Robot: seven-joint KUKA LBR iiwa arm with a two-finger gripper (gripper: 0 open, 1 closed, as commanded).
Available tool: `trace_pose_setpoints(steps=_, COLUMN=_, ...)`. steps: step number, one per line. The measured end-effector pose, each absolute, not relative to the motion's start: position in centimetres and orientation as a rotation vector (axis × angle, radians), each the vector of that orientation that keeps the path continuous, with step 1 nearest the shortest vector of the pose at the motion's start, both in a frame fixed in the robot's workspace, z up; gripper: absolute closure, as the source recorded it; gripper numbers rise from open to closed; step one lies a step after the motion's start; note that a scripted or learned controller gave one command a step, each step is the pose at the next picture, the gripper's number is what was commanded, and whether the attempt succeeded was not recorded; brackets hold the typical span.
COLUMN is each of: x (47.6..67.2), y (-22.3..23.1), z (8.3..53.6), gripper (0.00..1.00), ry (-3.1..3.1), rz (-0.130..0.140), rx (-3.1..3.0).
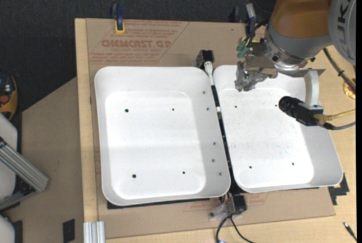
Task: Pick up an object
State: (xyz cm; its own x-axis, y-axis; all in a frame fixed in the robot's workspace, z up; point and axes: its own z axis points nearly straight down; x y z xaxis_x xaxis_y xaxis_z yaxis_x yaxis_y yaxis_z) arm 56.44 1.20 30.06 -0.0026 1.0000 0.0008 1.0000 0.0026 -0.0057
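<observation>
Camera view, tool fingertips indistinct, arm cropped

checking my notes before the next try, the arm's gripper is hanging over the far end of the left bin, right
Not quite. The camera view shows the gripper over the far end of the right bin, near the divide between the two. The left bin sits apart from it. The rest holds: it is at the far end.

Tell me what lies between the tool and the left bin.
In the camera view, the tool hangs over the right bin's far-left corner. Between it and the left bin lie bare white floor, the bins' meeting rims and a dark strip along them.
</observation>
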Motion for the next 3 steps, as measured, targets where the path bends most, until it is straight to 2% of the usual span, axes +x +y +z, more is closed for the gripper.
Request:
trace_pose_setpoints(steps=1, x=55.5, y=2.1, z=33.1, gripper=1.00, ry=-2.225, rz=-0.006, rx=-2.221)
trace_pose_setpoints(steps=2, x=55.5, y=1.6, z=35.2, gripper=1.00, ry=-2.225, rz=-0.004, rx=-2.222)
trace_pose_setpoints(steps=3, x=58.4, y=6.0, z=27.7, gripper=1.00, ry=-2.222, rz=0.007, rx=-2.213)
